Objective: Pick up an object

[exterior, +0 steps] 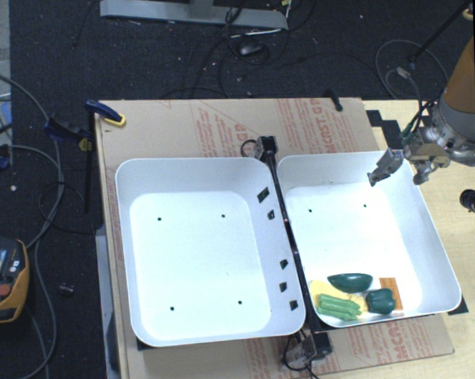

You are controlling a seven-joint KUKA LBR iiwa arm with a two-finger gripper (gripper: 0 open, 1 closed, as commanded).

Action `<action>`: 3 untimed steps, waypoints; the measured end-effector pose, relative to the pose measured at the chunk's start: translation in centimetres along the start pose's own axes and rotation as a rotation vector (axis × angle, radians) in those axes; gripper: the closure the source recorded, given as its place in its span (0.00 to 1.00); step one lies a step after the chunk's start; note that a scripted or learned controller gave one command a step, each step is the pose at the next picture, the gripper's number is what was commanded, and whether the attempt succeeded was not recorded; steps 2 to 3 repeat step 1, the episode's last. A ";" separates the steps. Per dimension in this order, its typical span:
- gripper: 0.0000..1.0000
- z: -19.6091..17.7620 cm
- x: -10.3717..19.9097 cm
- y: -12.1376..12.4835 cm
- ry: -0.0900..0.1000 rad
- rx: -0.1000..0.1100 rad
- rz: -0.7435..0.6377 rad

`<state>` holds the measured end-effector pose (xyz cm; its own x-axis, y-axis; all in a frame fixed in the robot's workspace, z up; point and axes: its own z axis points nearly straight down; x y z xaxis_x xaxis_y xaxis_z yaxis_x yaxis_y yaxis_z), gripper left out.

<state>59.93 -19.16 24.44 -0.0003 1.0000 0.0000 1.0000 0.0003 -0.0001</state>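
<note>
Several small objects lie bunched in the near corner of the right bin: a dark green rounded piece, a light green ridged piece, a teal lump, a flat yellow piece and an orange block. My gripper hangs over the far right edge of that bin, well away from the objects. It is open, with nothing between its fingers.
The left bin sits beside the right one, with a black divider strip between them. Both rest on a cardboard sheet. A blue and yellow clamp lies at the sheet's far left corner. Cables run across the dark floor.
</note>
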 end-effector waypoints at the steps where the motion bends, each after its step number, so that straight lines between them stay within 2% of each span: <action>1: 0.00 2.3 -1.3 -6.7 0.001 0.003 0.003; 3: 0.00 2.3 -1.3 -6.7 0.001 0.003 0.003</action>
